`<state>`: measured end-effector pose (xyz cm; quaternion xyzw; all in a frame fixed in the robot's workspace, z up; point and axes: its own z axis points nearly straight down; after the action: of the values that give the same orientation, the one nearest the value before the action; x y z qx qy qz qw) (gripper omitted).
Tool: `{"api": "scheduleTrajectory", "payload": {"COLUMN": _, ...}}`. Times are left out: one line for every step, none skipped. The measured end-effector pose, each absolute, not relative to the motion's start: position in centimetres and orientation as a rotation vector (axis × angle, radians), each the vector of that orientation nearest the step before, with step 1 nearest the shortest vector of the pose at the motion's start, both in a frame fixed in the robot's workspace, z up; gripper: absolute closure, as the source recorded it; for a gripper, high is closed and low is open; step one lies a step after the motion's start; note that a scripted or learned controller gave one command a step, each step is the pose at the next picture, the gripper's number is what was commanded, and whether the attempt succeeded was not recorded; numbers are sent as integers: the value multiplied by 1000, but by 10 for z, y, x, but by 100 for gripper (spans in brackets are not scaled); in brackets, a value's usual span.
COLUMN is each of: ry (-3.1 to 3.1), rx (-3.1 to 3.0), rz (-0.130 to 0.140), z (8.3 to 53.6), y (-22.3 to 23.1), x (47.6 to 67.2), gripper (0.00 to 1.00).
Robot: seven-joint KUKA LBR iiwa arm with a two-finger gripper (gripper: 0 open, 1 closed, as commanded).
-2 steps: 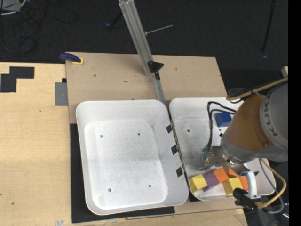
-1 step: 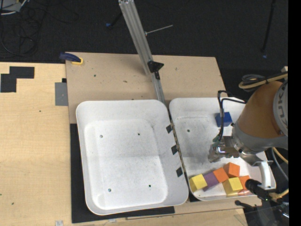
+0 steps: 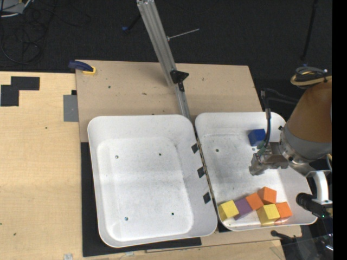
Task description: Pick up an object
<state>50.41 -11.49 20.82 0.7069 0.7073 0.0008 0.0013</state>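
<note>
The right bin [image 3: 227,129] holds a cluster of small blocks along its near edge: a yellow block [image 3: 229,209], a purple one [image 3: 243,208], orange blocks [image 3: 260,197] and another yellow block [image 3: 268,213]. A blue block [image 3: 256,136] lies apart near the bin's far right side. My gripper [image 3: 262,163] hangs over the right part of this bin, between the blue block and the cluster, just below the blue block. Nothing shows between its fingers.
The left bin [image 3: 108,134] stands beside the right one, joined by black clips [image 3: 200,171]. A slanted metal rail [image 3: 160,42] rises behind the bins. A blue and yellow clamp [image 3: 82,66] sits at the bench's far left corner.
</note>
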Motion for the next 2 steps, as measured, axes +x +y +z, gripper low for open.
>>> {"api": "scheduleTrajectory", "payload": {"ry": 2221, "rx": 2219, "rz": 2, "z": 254, "y": -121, "x": 499, "gripper": 100}}
{"api": "scheduleTrajectory", "payload": {"ry": 2228, "rx": 2218, "rz": 1, "z": 259, "y": -74, "x": 519, "gripper": 100}}
